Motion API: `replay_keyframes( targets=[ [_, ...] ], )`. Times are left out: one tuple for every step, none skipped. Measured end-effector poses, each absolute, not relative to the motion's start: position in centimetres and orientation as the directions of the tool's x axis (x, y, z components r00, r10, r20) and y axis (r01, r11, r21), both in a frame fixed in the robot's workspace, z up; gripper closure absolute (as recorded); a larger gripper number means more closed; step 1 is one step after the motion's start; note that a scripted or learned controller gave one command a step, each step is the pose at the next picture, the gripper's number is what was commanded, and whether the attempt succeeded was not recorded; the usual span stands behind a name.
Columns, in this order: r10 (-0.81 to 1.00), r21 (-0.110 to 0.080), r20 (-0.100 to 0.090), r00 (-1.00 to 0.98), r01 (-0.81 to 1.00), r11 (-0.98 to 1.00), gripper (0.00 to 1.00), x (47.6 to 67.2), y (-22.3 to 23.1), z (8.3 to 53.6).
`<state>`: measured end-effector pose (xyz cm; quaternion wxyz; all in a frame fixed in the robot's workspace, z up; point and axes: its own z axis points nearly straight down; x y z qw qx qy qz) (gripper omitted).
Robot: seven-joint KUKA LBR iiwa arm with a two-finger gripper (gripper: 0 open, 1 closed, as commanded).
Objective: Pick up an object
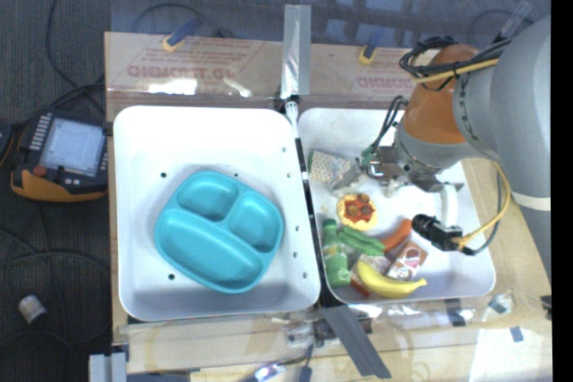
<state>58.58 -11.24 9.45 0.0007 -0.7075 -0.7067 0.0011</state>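
Observation:
The right bin (466, 282) holds a pile of toy food. A round yellow piece with a red top (358, 208) lies near its middle. Green vegetables (347, 242) are in front of it, and a yellow banana (391, 282) lies at the front. An orange carrot (399, 233) and a small red-and-white box (411, 259) sit beside them, and a grey patterned packet (329, 167) lies at the back left. My gripper (383, 167) is down inside this bin, just behind the round yellow piece and to the right of the packet. The wrist hides what is under it.
The left bin (134, 192) bears a teal divided plate (220, 229). A metal rail (303, 183) separates the two bins. A black cable with its plug (439, 233) hangs from the arm over the right bin's right side. A handheld pendant (61, 157) lies on the floor at left.

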Motion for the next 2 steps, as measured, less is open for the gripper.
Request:
replay_keyframes(
  targets=[
    [0.968, 0.015, -0.009, -0.25, 0.968, 0.25, 0.0, 54.69, -10.24, 9.06],
    [0.969, 0.013, -0.004, -0.249, 0.968, 0.249, 1.0, 54.67, -10.18, 9.94]
  ],
)
